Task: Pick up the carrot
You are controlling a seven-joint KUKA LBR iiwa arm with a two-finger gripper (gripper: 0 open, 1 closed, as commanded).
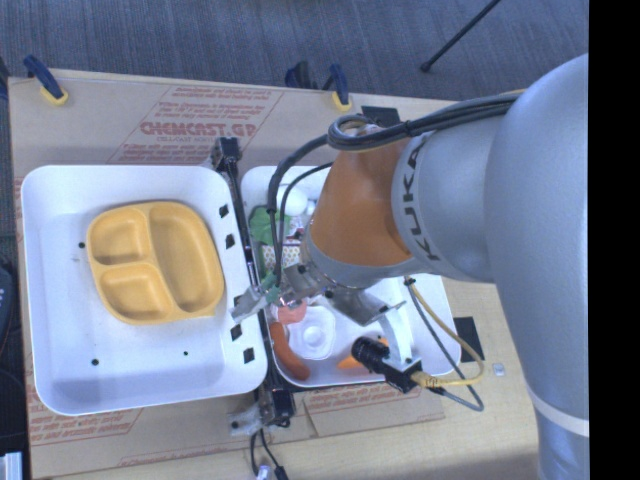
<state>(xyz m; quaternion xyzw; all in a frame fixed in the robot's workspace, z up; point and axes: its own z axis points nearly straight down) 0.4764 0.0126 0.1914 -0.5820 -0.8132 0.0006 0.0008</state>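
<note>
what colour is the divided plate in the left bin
Yellow; the divided plate shows in the camera view.

You see a yellow three-compartment plastic tray [155,261] in a shallow white bin [60,368], red lettering on brown cardboard [195,128], and an orange-banded grey arm [420,208].

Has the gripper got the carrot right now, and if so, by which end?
Cannot be told. The arm covers the gripper over the right bin; orange pieces lie below it, but no hold shows.
</note>
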